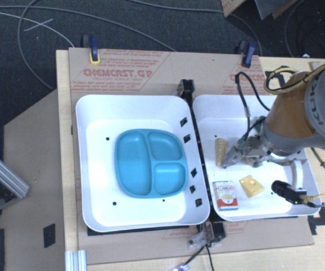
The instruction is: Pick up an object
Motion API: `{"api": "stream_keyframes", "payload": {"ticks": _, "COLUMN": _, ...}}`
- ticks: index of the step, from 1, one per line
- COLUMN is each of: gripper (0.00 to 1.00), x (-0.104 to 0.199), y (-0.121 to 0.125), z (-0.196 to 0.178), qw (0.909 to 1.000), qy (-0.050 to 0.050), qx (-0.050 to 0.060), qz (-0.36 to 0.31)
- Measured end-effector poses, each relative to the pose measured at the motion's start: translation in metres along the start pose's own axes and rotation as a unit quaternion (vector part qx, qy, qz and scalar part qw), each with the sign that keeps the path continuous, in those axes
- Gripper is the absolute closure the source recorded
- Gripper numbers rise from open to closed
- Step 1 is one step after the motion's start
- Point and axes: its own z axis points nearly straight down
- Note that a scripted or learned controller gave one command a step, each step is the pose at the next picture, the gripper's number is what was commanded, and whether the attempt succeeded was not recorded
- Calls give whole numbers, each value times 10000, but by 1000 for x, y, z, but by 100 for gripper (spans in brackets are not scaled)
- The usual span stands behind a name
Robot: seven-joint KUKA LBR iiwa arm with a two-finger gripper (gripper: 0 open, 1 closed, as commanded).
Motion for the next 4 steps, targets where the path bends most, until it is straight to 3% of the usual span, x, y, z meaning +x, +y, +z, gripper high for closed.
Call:
{"api": "stream_keyframes", "payload": {"ticks": 1, "gripper": 100, "x": 0, "y": 1, "z": -12, "qw": 10000, "qy": 4, "qx": -19, "qz": 1}}
{"api": "stream_keyframes", "payload": {"ticks": 2, "gripper": 100, "x": 3, "y": 1, "z": -76, "qw": 10000, "qy": -14, "qx": -55, "qz": -10}}
{"api": "stream_keyframes", "payload": {"ticks": 4, "gripper": 100, "x": 6, "y": 4, "z": -168, "qw": 10000, "qy": -15, "qx": -58, "qz": -11}}
